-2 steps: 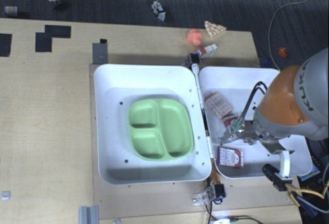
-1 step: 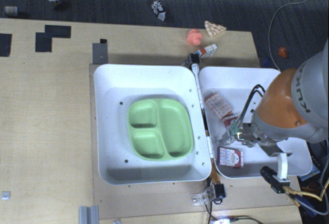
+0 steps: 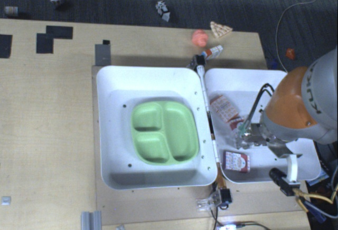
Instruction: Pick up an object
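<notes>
In the right bin (image 3: 311,168), at its near edge, lies a small red and white packet (image 3: 236,161). It looks flat, light and a little stiff, like a carton or a sachet; I think it is best taken by its two long edges, because the flat top gives the fingers nothing to close on. A little farther lies a second packet (image 3: 224,109), clear wrap with a red pattern. This one seems soft and slippery, and may crumple or slide out, so a hold across its middle is safer. So there are two packets in this bin.

The gripper (image 3: 244,136) hangs low between them, nearer to the red and white one. Whether it is released or clenched I cannot tell; nothing shows between its tips.

The left bin (image 3: 111,118) holds one green tray (image 3: 165,132) with three compartments. Beyond the bins, on the bench, lie one pink ball (image 3: 199,38) and one pizza-slice toy (image 3: 220,29).
</notes>
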Action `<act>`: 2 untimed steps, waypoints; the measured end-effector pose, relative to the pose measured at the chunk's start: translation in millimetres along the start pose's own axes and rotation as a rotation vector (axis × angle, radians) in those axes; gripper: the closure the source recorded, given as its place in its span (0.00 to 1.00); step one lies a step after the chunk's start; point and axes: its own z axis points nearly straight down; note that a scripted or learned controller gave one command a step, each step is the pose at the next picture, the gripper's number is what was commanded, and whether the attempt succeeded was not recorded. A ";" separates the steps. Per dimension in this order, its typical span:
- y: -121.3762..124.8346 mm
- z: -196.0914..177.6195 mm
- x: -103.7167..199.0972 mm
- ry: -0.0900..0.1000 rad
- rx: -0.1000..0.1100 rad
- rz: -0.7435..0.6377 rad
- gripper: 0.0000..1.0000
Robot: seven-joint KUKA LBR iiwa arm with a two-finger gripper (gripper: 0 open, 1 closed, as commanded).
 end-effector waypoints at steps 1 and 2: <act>-0.1 0.0 0.1 0.000 0.000 0.000 0.00; 1.7 -10.5 0.8 0.000 -0.004 -0.004 1.00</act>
